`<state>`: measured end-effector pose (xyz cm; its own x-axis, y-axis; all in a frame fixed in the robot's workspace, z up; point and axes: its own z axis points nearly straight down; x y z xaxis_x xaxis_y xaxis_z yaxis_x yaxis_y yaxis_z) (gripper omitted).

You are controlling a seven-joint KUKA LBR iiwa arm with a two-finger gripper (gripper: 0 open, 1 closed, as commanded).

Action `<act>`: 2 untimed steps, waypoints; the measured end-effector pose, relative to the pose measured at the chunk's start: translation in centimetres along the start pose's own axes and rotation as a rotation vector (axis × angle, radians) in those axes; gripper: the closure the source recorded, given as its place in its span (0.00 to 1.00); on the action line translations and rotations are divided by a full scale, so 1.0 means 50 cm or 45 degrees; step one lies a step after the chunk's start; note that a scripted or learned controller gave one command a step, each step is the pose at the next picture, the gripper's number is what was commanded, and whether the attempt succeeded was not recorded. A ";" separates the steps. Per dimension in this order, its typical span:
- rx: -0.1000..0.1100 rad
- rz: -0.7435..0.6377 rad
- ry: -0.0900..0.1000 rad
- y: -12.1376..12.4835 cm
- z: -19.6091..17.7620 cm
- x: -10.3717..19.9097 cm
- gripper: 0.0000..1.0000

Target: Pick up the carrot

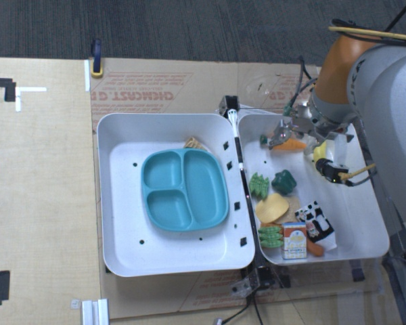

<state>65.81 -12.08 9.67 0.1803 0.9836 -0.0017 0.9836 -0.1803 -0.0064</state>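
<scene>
Carrot: the orange, tapered vegetable [292,143] lies at the far end of the right white bin [365,239], touching or just beside the metal gripper [282,133]; whether the gripper is released or clenched cannot be told. From left to right, the tan desk [40,195] bears the left shallow white bin [115,249] holding a teal three-compartment plastic plate [185,189]. The right bin holds green leafy pieces [259,185], a dark green lump [283,181], a yellow rounded piece [272,208], a small carton [294,241] and a black-and-white item [314,221].
</scene>
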 end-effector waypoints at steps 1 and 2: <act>0.024 0.081 0.026 0.025 0.009 -0.124 0.00; 0.010 0.078 0.013 0.027 -0.010 -0.128 1.00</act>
<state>66.00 -18.62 10.18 0.2402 0.9707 0.0081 0.9706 -0.2401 -0.0144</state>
